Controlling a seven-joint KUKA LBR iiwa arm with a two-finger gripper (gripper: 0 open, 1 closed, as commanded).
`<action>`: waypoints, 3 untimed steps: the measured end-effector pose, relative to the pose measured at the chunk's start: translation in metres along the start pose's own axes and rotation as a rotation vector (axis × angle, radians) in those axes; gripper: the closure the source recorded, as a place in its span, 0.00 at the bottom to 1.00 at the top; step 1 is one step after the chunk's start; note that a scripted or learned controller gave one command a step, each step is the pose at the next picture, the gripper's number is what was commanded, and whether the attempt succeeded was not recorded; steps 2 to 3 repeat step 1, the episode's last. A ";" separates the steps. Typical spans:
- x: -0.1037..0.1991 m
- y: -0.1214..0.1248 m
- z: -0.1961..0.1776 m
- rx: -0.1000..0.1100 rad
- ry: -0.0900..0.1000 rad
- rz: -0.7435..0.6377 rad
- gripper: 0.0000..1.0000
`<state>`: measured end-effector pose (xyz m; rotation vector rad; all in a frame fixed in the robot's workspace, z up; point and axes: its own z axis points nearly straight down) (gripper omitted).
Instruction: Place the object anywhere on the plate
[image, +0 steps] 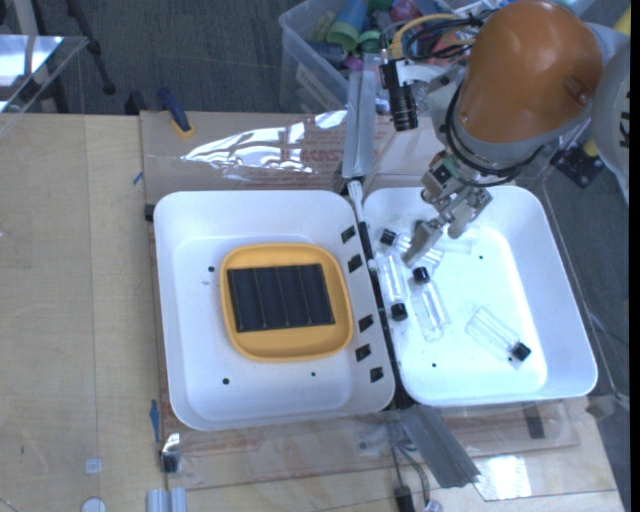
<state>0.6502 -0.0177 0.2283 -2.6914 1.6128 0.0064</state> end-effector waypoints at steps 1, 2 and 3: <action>0.045 0.004 0.008 0.005 0.002 0.031 0.00; 0.045 0.004 0.008 0.005 0.002 0.031 0.00; 0.045 0.004 0.008 0.005 0.002 0.031 0.00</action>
